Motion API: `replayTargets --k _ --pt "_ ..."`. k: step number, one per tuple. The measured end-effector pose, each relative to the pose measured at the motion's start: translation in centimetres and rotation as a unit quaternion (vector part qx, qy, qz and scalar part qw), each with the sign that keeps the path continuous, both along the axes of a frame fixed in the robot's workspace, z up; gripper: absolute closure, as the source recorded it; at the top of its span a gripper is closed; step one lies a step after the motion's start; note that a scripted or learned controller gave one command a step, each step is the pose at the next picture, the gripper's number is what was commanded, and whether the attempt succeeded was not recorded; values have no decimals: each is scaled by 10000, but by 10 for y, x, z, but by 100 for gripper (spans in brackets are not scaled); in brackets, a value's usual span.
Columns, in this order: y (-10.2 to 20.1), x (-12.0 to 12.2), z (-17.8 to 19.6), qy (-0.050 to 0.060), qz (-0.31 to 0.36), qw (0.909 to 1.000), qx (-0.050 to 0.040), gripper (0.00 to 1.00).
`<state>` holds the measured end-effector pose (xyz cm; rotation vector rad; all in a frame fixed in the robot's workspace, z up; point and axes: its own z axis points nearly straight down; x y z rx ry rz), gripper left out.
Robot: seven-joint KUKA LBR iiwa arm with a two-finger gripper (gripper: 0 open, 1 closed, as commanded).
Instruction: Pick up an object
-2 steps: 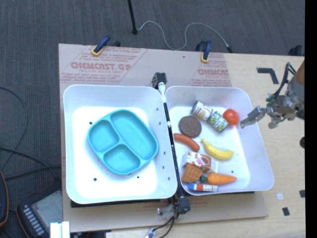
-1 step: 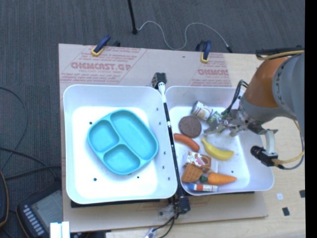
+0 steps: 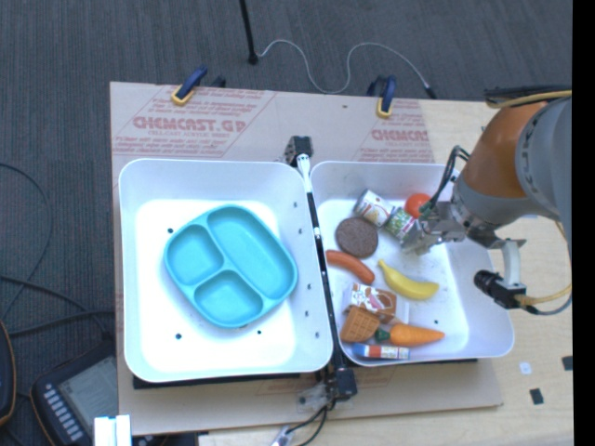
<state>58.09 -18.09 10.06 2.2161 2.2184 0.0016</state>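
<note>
- Your gripper (image 3: 426, 237) sits low in the right bin (image 3: 483, 337), at its upper middle, just beside a small can (image 3: 402, 223) and a red tomato (image 3: 417, 203).
- Gripper state: cannot tell, the wrist and arm block it; nothing visibly held.
- Likely target is the can, lying tilted on its side, touching or nearly touching the gripper tip. Judgement only.
- Other pick options in the same bin: brown round cookie (image 3: 356, 237), sausage (image 3: 350, 266), banana (image 3: 407, 282), carrot (image 3: 416, 335), waffle cone piece (image 3: 360, 324), marker (image 3: 382, 351) at the lower wall.
- Things are crowded, so you risk nudging the tomato or a second can (image 3: 374, 206) while closing.
- Left bin (image 3: 130, 249) carries a blue divided plate (image 3: 230, 265), well apart from the arm, not in play.
- Both bins rest on the counter (image 3: 139, 119), on a clamped board.
</note>
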Motion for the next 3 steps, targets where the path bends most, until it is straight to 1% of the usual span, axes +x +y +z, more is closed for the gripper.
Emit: replayTargets --k 1,2,3 --pt "0 0 0 2 -1 10000 2 0" --pt "0 0 10 -2 0 10000 -1 100" --pt "0 0 10 -2 -1 10000 0 0"
